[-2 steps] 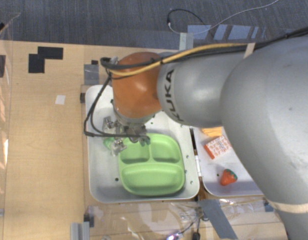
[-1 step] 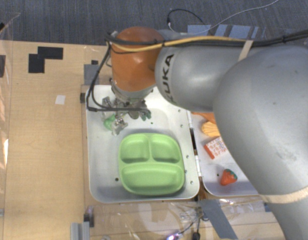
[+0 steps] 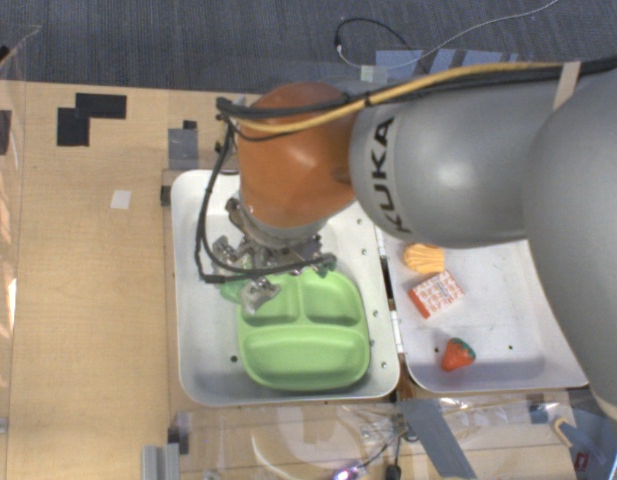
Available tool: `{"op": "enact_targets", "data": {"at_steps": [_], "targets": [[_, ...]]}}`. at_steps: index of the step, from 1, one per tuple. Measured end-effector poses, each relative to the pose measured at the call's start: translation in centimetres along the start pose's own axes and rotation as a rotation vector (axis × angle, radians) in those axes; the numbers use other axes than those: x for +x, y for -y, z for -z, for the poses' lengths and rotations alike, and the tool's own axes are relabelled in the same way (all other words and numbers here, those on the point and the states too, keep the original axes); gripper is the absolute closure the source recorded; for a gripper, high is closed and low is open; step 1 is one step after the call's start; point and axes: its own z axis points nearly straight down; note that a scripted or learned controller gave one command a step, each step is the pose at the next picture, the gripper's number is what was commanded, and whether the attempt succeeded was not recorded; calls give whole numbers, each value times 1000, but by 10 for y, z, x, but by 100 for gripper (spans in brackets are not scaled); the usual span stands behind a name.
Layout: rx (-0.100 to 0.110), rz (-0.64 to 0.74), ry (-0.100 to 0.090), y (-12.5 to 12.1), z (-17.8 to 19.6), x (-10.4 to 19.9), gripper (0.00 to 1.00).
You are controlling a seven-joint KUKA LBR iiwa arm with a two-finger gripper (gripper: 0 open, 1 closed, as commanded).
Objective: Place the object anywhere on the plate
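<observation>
1. Arm (image 3: 458, 158): grey with an orange band above the wrist, reaching in from the right across both bins, over the upper part of the left bin.
2. Left bin (image 3: 193, 298): shallow, white, bearing the green plate.
3. Right bin (image 3: 508, 298): shallow, white, just beside the left bin.
4. Plate (image 3: 308, 343): green, compartmented, lying in the lower part of the left bin.
5. Gripper (image 3: 258, 290): hanging over the plate's upper left corner; open or clenched, cannot tell, perhaps because seen from above.
6. Red-and-white box (image 3: 436, 294): in the right bin, between the yellow item and the strawberry.
7. Yellow item (image 3: 424, 258): near the right bin's left wall.
8. Strawberry (image 3: 457, 354): red, green-topped, below the box.
</observation>
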Motion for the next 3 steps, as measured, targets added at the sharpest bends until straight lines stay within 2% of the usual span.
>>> {"op": "enact_targets", "data": {"at_steps": [1, 2, 3], "targets": [[-1, 189, -4, -28, -31, 48, 100], [-1, 344, 0, 6, -29, 10, 100], [-3, 768, -2, -25, -11, 63, 100]]}}
